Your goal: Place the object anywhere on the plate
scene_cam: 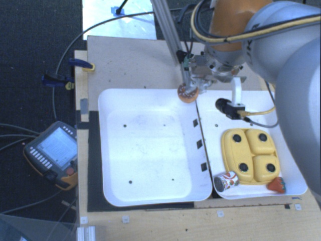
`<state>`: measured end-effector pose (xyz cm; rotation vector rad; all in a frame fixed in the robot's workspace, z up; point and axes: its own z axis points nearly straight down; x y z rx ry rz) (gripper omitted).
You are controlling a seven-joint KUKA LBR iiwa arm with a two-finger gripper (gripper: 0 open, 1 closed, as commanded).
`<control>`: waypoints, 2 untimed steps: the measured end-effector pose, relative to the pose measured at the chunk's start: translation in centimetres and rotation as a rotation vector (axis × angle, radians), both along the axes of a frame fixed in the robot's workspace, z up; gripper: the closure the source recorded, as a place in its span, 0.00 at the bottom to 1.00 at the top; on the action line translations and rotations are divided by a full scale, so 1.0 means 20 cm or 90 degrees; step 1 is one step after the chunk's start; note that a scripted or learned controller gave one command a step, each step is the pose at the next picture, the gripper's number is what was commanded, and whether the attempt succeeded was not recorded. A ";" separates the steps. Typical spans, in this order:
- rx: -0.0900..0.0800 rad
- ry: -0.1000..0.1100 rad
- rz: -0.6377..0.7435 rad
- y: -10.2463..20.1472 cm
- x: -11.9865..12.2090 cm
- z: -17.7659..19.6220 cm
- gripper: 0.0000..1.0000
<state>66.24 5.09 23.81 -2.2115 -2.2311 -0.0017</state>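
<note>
Nearest the camera, at the front edge of the right bin (296, 187), a small can (225, 181) lies on its side w/ a red bit (276, 185) just beside the plate's front right corner. Neither is on the plate. The yellow plate (252, 154), w/ four compartments, sits in that bin's front half, apparently bare in each section. It's the drop target, so prob. left clear on purpose.

Left bin (113, 185) is just beside it, sharing the middle divider. Off the counter (125, 59) to the left, a handheld controller (52, 153) rests on the dark floor w/ cables.

Further back in the right bin, a black fitting (229, 108) w/ a yellow cable hangs off the arm's wrist area.

Farthest: the pincer (191, 87) hangs at the back end of the divider, right above a small round brown thing, doughnut-like (188, 94), which is prob. the object to move. It sits at or on the back rim where the two bins meet, well apart from the plate. Pincer tips are right at it, but can't tell how wide they stand or if they've got it; too small and shadowed. Can't tell if it's lifted or resting on the rim either.

Judgement: the grasp stage, w/ carry to the plate not yet done.
</note>
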 end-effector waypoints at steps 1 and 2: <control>0.000 -0.001 0.000 0.32 -0.01 -0.02 1.00; 0.001 -0.001 0.000 0.58 -0.02 0.01 1.00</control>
